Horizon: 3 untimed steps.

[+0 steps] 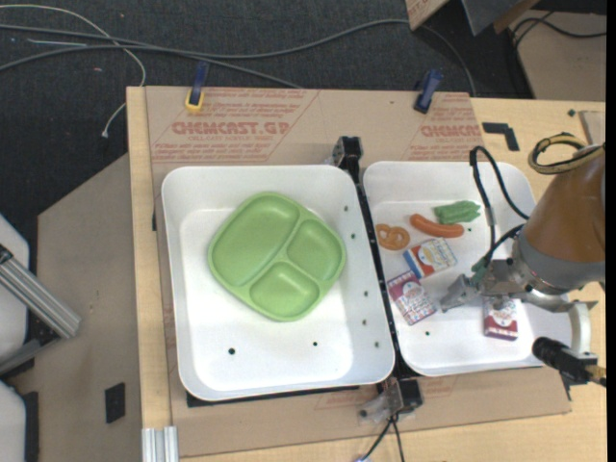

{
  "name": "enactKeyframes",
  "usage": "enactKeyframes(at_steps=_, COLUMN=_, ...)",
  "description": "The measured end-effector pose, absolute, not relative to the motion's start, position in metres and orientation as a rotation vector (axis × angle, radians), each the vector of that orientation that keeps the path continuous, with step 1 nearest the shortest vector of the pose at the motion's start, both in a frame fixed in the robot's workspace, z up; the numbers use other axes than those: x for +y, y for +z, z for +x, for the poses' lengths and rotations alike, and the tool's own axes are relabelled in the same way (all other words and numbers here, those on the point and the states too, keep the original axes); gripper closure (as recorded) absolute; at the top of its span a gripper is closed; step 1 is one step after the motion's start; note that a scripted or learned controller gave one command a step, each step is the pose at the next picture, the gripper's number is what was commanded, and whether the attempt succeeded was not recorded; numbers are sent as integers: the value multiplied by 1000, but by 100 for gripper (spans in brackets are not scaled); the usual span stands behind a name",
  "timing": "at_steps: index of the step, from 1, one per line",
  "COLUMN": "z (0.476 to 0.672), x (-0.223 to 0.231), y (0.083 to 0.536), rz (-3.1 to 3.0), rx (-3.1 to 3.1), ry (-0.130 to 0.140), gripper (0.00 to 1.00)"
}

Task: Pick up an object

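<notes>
jaws (460, 293) low in right bin (423, 352); beside pouch (412, 298)

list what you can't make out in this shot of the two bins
- Gripper in the camera view: blurred and partly under the arm, so open or shut can't be told.
- Red packet: its upper part is covered by the gripper's body, and the print is too small to read.
- Small packets in the right bin: labels too small to read.
</notes>
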<state>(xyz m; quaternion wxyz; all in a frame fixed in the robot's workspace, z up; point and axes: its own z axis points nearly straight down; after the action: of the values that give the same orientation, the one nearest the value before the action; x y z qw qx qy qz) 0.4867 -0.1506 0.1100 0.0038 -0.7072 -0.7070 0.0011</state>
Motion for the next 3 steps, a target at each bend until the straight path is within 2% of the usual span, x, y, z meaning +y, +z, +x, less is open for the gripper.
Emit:
enactKeyframes(at_steps=1, z=488, x=-151, y=124, rz=-2222, rx=-2219, ry=-2, gripper=100)
enactKeyframes(at_steps=3, z=498, x=-147, y=217, rz=-2224, rx=-2227, ry=-5, gripper=100)
